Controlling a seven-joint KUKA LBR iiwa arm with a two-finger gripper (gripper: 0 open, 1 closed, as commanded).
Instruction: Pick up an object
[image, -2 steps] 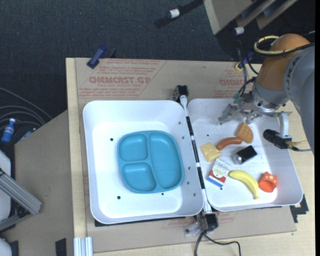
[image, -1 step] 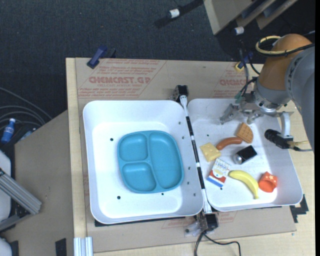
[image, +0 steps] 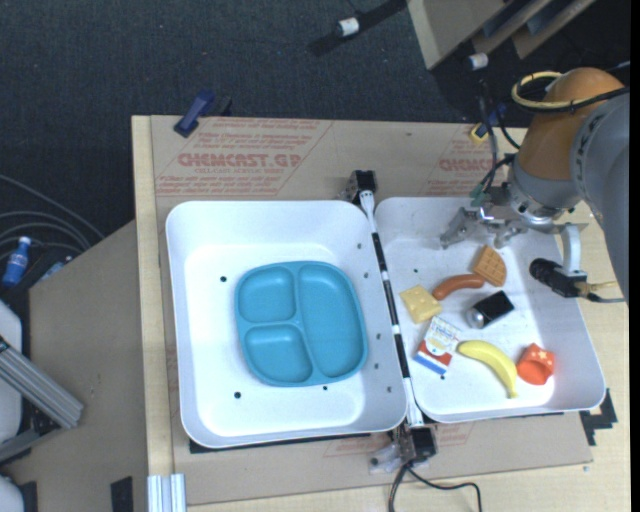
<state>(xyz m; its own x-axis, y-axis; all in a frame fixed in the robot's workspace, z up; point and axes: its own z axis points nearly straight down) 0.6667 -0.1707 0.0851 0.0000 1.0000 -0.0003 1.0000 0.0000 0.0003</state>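
Note:
My gripper (image: 478, 232) hangs over the far part of the right bin (image: 570, 335), open, with nothing between its fingers. Just in front of it lies a tan cracker (image: 489, 264). Nearer the middle of that bin are a brown sausage (image: 458, 286), a yellow cheese wedge (image: 420, 303) and a small black object (image: 491, 308). Toward the front lie a white, red and blue carton (image: 438, 350), a banana (image: 490, 362) and a red-orange toy (image: 535, 365).
The left bin (image: 200, 250) holds a blue divided plate (image: 300, 322). A ridge with black clips (image: 385, 290) separates the two bins. The arm's grey and orange wrist (image: 555, 150) rises at the back right. A blue clip (image: 194, 113) lies on the bench's far left.

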